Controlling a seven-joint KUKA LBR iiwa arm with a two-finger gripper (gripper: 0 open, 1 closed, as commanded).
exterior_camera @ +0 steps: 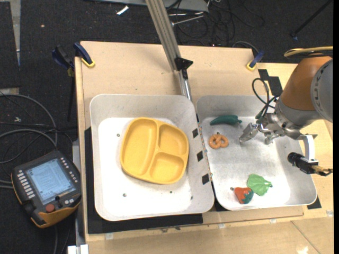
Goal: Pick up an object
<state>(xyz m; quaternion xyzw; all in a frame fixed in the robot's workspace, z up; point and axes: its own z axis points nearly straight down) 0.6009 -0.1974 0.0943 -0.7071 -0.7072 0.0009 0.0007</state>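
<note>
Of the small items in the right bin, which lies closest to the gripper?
The pretzel, just left of the gripper; the green pepper is slightly farther, the leaf and strawberry farther.

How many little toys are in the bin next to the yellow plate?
3: a green pepper near the back, a pretzel just below it, and a green-and-red toy at the front.

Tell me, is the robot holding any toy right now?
No. The gripper hangs over bare bin floor with nothing between its fingers; the pretzel lies apart.
</note>
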